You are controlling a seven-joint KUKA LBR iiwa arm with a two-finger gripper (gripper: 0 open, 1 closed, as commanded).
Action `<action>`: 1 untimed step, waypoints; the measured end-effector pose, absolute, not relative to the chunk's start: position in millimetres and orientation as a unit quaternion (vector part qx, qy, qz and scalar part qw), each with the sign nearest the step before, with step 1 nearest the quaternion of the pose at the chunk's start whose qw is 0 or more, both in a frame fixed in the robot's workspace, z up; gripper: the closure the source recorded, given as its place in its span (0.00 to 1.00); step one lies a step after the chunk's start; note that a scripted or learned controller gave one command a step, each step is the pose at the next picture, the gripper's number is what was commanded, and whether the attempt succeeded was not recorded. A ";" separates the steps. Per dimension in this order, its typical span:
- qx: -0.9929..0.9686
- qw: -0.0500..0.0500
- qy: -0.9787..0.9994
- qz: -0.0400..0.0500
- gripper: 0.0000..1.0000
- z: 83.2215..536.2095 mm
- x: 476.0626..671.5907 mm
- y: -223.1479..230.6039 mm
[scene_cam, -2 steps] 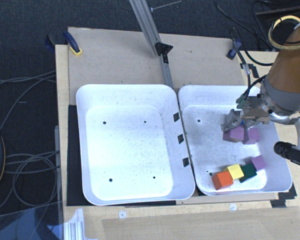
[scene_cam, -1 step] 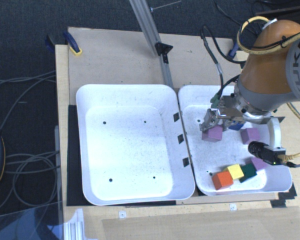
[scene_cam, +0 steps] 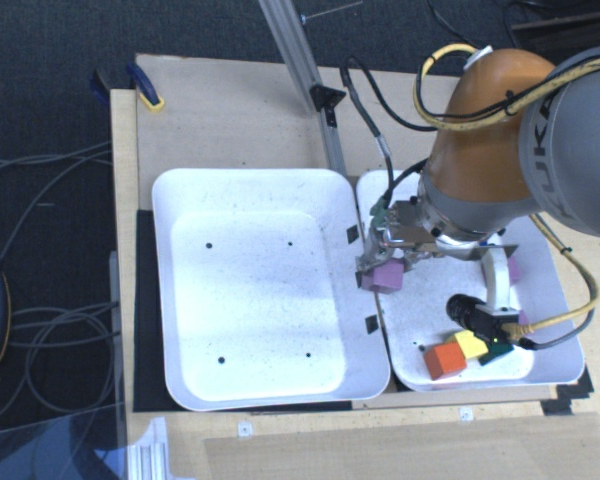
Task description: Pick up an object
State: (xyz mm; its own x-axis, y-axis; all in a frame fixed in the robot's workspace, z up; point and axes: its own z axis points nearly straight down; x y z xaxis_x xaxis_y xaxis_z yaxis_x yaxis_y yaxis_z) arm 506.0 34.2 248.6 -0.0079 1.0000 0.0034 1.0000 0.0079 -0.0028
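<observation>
My gripper hangs over the left edge of the right bin, close to the ridge between the two bins. A purple block sits between its fingers, and the gripper is shut on it. The block looks lifted slightly above the bin floor. The grey arm with its orange band covers most of the right bin behind it.
An orange block, a yellow block and a small green piece lie together at the right bin's front. A pink piece peeks out by the arm. The left bin stands beside it. A metal pole rises behind.
</observation>
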 end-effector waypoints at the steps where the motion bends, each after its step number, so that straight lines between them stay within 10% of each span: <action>1: -0.704 0.001 -0.710 -0.001 1.00 251.9 507.3 90.7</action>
